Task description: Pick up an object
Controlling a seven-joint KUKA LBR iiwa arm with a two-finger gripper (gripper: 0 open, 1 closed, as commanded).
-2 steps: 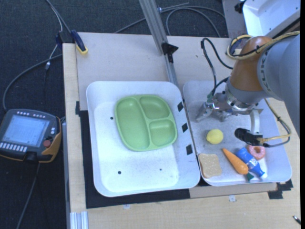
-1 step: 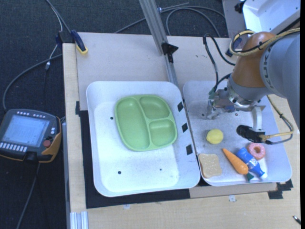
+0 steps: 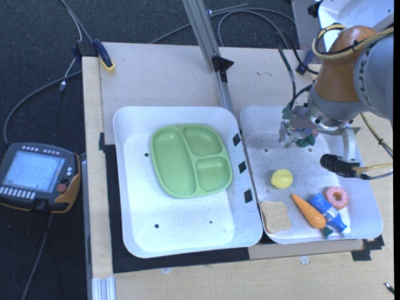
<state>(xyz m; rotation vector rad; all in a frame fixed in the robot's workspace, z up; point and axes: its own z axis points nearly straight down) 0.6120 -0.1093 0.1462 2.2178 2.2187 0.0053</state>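
In the right bin [image 3: 262, 127] lie a yellow ball [image 3: 282, 179], a slice of toast [image 3: 275, 216], an orange carrot [image 3: 308, 210], a blue bottle [image 3: 329, 213] and a pink doughnut [image 3: 337, 197]. My gripper [image 3: 295, 135] hangs over the upper part of that bin, above and slightly right of the yellow ball, well apart from it. Its teal-tipped fingers point down and I see nothing between them. A green three-compartment plate [image 3: 191, 160] rests in the left bin [image 3: 140, 227].
A slanted metal pole [image 3: 206, 33] rises from the bench behind the bins. Cables [image 3: 350, 167] trail on the right side near the arm. A teach pendant [image 3: 37, 177] lies on the floor to the left.
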